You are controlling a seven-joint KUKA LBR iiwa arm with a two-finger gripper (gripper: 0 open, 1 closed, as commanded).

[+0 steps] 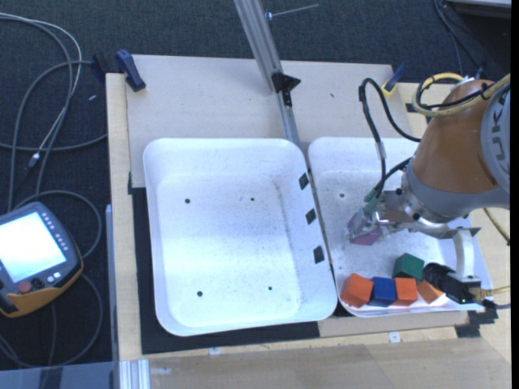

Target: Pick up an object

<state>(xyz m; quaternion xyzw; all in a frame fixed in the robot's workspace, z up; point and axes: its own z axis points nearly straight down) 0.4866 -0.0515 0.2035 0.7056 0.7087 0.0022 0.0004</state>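
My gripper point(362, 225) is low in the right bin point(340, 162), near its middle and left of the grey and orange arm. A small purple object point(367, 236) lies right at the gripper's tip, partly hidden by it. I cannot tell whether it is gripped or just lying on the bin floor. Along the bin's front edge stand an orange block point(355, 290), a blue block point(383, 290) and a second orange block point(405, 290) in a row. A green block point(409, 265) is just behind them.
The left bin point(162, 168) stands beside the right one, and the wall between them is close to the gripper's left. A slanted metal pole point(263, 43) reaches down to the bins' back edge. Black cables point(375, 128) hang from the arm over the right bin.
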